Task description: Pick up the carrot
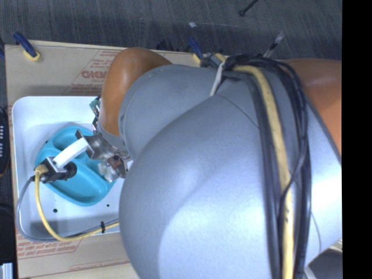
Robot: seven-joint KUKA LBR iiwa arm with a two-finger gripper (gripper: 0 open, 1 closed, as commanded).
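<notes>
Bulky grey arm, orange band, black and yellow cables.

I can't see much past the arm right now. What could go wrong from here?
1. The arm blocks most of the view, so the carrot's position can't be confirmed.
2. The gripper sits low over the blue dish in the left bin; it might knock it.
3. The yellow cable loops inside the bin and could snag.

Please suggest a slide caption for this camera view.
Grey KUKA arm reaches over the shallow white bin, its gripper above a blue plastic dish.
</notes>
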